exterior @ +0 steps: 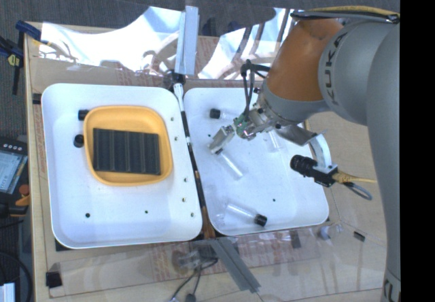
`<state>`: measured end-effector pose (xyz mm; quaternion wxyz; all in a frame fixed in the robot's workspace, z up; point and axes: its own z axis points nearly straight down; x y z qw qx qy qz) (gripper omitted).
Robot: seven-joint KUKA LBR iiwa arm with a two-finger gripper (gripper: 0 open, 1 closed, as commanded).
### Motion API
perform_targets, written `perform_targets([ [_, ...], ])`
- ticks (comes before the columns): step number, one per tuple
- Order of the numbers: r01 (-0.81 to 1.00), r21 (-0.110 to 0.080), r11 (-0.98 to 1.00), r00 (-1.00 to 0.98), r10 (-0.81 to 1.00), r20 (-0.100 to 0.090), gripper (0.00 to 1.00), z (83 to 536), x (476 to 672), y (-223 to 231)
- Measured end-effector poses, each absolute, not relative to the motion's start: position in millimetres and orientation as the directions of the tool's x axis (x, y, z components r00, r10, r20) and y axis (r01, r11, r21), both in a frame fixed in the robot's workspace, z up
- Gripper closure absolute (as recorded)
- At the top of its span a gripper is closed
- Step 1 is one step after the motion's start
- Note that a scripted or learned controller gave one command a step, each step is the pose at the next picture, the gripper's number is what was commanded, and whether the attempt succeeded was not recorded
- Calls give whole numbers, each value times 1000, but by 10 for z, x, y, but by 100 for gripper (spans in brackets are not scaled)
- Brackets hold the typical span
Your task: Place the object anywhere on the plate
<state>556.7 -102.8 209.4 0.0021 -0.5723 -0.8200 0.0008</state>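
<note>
So your pincer (221,139) hung over the right bin (309,209), can't tell if it was apart or together. The clear tube with the black cap (246,214) lay nearer, long axis left-right; yellow plate (102,117) was way left

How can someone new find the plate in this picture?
Look at the left bin of the two white bins. The plate lies in its middle: a yellow, rounded-square dish with a dark ribbed inset. The small black bits beside it, like the knob, are much smaller.
</note>
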Motion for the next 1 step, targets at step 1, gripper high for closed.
perform_targets([
  [1, 921, -1, 389, -389, 921, 1, 0, 2328, 5505, -25],
])
